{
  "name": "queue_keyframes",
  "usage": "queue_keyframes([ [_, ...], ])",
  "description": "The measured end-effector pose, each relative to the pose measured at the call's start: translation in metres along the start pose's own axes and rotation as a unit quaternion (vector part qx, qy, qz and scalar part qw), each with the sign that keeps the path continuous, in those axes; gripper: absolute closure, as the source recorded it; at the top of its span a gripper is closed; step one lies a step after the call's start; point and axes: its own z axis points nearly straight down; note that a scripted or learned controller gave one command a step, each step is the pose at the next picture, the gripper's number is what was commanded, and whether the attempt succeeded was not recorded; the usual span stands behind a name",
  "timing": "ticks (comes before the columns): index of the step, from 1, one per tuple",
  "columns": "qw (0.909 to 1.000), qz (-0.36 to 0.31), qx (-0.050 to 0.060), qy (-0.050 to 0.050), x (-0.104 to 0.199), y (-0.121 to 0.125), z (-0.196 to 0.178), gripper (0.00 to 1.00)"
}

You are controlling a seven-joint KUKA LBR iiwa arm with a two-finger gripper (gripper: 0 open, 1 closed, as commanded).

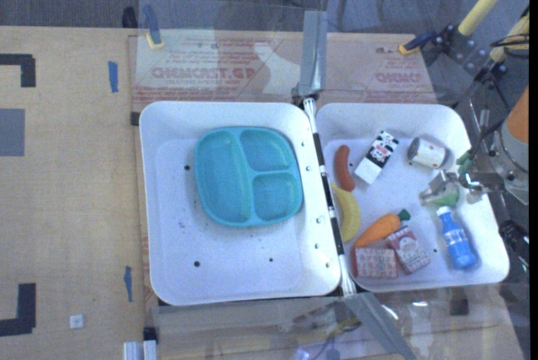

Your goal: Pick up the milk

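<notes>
The milk (377, 156) is a small white carton with black cow patches. It lies tilted in the upper middle of the right bin (483, 270). My gripper (455, 185) hangs low over the right side of that bin, well to the right of the milk and a little nearer the front. It is apart from the carton. It hovers just above the blue bottle (456, 239), and a small pale green thing (443, 199) lies under it.
Around the milk lie a red sausage (343, 166), a banana (347, 214), a carrot (381, 229), two red packets (393, 256) and a white can (427, 152). The left bin (168, 266) holds a teal divided plate (249, 176).
</notes>
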Motion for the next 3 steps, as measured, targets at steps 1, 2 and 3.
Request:
queue_keyframes([
  [1, 0.9990, -0.045, -0.002, -0.001, 0.027, 0.069, -0.002, 0.00],
  [2, 1.0000, 0.007, -0.002, -0.001, 0.068, 0.122, 0.089, 0.00],
  [3, 0.9983, 0.058, 0.001, 0.003, 0.038, 0.121, 0.086, 0.00],
])
